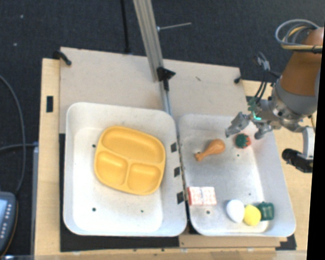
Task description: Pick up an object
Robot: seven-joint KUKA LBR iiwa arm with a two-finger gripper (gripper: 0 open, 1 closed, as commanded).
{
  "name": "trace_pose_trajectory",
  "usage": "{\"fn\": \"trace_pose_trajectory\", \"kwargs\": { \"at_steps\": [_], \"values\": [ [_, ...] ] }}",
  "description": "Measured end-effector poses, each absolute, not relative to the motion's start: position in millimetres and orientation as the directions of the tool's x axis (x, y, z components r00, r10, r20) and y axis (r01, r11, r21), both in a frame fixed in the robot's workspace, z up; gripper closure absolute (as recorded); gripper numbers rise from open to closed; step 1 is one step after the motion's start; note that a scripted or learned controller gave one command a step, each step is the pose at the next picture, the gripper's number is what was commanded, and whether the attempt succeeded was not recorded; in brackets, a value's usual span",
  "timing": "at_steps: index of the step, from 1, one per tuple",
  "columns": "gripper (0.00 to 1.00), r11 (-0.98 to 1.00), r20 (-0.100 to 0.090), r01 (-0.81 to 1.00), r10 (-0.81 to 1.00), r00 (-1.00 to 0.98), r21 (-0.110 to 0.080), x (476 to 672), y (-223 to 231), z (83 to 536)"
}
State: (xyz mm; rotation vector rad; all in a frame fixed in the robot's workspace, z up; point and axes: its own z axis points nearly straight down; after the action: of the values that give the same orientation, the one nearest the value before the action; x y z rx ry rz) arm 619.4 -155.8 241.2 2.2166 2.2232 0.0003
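Note:
My gripper [249, 126] hangs over the far edge of the right bin [222, 221], fingers spread open and nothing between them. Just below it lies a small red and green strawberry-like toy [242, 141], apart from the fingertips. A brown drumstick-shaped toy [211, 149] lies to the left of that. Along the near side of the right bin sit a red and white box [202, 196], a white egg [235, 210], a yellow ball [252, 215] and a small green block [266, 210].
The left bin [78, 210] holds a yellow divided plate [130, 159]. An aluminium post [149, 36] rises from behind the bins, where they meet. Black clips mark the seam between the bins.

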Motion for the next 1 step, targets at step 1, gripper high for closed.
{"fn": "trace_pose_trajectory", "kwargs": {
  "at_steps": [1],
  "values": [
    [0.0,-0.001,-0.001,1.0,1.0,0.001,-0.005,616.4,-159.0,178.4]
  ]
}}
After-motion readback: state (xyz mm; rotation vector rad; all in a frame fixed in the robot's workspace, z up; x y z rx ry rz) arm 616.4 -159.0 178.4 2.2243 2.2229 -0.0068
